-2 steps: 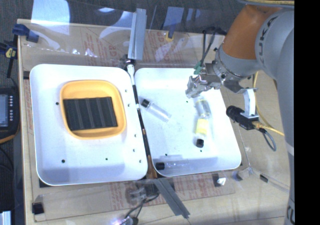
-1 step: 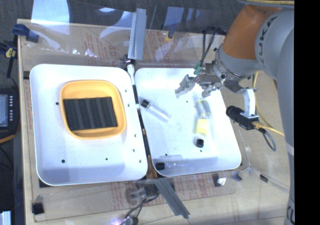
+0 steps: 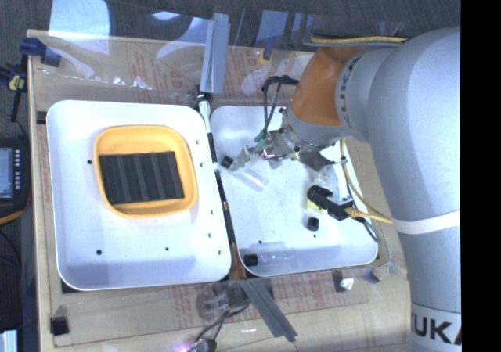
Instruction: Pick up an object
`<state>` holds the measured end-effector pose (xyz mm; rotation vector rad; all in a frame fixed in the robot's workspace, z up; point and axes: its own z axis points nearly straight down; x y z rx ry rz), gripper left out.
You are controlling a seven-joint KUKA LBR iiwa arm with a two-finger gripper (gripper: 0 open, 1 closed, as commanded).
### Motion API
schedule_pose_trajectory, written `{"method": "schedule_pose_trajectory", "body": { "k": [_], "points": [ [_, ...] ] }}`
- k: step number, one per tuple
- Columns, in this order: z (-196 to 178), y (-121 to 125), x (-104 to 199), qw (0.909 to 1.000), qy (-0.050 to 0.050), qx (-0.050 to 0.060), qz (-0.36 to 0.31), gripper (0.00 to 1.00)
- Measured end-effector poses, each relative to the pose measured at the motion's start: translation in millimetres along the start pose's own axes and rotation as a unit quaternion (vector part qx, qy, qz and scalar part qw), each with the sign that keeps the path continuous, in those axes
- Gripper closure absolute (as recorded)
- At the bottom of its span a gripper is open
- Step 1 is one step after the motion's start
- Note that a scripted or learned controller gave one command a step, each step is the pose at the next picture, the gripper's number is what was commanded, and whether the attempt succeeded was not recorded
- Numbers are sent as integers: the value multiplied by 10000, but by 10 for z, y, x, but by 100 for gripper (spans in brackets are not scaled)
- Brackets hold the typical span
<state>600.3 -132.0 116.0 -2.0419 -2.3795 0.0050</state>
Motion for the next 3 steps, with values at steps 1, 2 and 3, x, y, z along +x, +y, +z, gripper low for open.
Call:
{"method": "schedule_pose_trajectory", "body": {
  "k": [1, 2, 3],
  "points": [
    [251, -388, 191, 9999, -24, -8, -152, 0],
    [158, -387, 199, 9998, -16, 3, -182, 100],
    [-828, 517, 289, 9996, -10, -24, -292, 100]
  ]
}}
